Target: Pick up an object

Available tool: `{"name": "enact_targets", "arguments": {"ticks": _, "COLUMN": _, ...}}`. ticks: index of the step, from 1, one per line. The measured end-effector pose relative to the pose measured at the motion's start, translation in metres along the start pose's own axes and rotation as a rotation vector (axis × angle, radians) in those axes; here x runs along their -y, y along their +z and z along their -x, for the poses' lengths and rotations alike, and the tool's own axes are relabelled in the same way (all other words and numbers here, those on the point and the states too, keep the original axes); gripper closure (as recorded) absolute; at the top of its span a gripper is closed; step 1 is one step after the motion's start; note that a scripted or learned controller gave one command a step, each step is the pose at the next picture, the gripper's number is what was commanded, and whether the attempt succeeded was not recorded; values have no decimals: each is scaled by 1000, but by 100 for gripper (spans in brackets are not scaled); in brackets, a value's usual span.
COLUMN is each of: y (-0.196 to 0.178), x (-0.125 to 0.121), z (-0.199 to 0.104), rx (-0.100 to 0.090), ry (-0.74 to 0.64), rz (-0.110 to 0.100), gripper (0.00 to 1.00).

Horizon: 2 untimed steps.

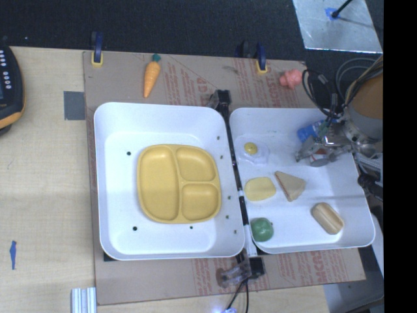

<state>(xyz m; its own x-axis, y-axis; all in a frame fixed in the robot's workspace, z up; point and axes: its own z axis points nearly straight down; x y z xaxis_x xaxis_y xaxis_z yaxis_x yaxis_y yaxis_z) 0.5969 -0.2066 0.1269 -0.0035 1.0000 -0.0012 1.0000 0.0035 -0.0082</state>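
Tan wedge (290,186) lies mid right bin (345,240), at 7 o'clock from gripper (315,152), near but apart. Long axis judged roughly 11-to-5. Gripper hangs low over bin's upper right; nothing seen held; finger spread cannot be told.

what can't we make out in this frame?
- Gripper, camera view: small and blurred over the right bin; open or shut can't be read.
- Blue thing beside it: partly hidden by the gripper, can't be identified.
- Arm: cut off by the right edge.
- Black device: cut off by the left edge.
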Motion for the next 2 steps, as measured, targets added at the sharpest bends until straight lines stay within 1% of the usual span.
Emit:
{"name": "enact_targets", "arguments": {"ticks": 1, "y": 10, "x": -62, "z": 5, "rx": 0, "ry": -3, "rz": 10, "gripper": 0}}
{"name": "enact_targets", "arguments": {"ticks": 2, "y": -2, "x": -60, "z": 6, "rx": 0, "ry": -7, "rz": 4, "gripper": 100}}
